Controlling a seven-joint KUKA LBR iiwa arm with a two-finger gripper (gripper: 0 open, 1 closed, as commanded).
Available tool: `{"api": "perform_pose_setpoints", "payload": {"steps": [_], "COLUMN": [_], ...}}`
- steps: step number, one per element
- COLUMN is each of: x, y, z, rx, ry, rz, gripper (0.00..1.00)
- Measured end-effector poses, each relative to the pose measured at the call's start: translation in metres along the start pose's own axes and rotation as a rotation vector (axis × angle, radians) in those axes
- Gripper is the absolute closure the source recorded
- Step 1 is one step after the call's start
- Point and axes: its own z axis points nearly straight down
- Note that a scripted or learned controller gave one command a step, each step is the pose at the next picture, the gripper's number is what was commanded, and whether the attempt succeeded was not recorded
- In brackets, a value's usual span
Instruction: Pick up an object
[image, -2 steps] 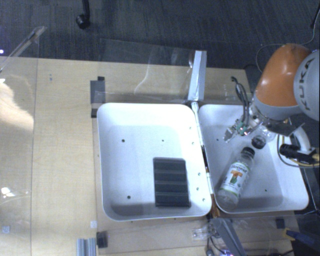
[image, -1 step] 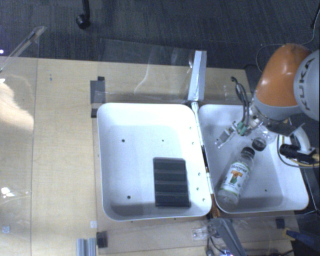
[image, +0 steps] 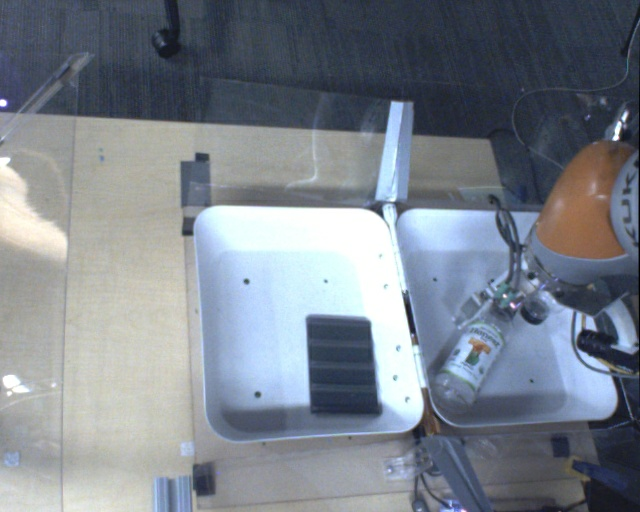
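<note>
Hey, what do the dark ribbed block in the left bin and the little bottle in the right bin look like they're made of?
The black ribbed rectangular block looks like matte plastic or rubber: it is dull, with no glare and moulded-looking ridges. Which of the two, the view leaves open. The small clear bottle with a green and orange label seems to be glossy transparent plastic, since the white right bin shows through it; glass cannot be ruled out.

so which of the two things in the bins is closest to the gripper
The clear plastic bottle, lying in the right bin, with the gripper right at its cap end. The black ridged block sits apart in the left bin.
</note>
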Motion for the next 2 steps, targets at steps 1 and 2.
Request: {"api": "perform_pose_setpoints", "payload": {"steps": [1, 2], "x": [-0.002, -0.016], "y": [-0.01, -0.027], "z": [0.05, -0.018], "rx": [-0.007, -0.002], "ry": [-0.006, -0.002], "rz": [-0.179, -0.076], "gripper": [0.0, 0.0]}}
